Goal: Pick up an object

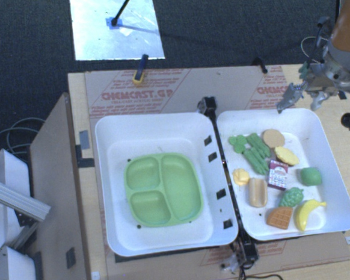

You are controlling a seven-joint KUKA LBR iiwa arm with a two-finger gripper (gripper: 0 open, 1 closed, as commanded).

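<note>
From above, the claw [301, 96] is hanging over the far rim of the right bin [332, 154], its two fingers spread apart and gripping nothing. The toy food is lying in that bin: a banana [307, 211], a waffle [280, 218], a green ball [311, 176]. A green divided tray [163, 189] is sitting in the left bin [112, 147].

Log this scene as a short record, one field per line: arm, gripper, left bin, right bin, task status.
arm: reaches in from the right, above the right bin's far corner
gripper: over the far rim, holding nothing
left bin: green divided tray
right bin: toy foods, among them a banana, waffle, green ball, small carton
task status: nothing picked up
</note>
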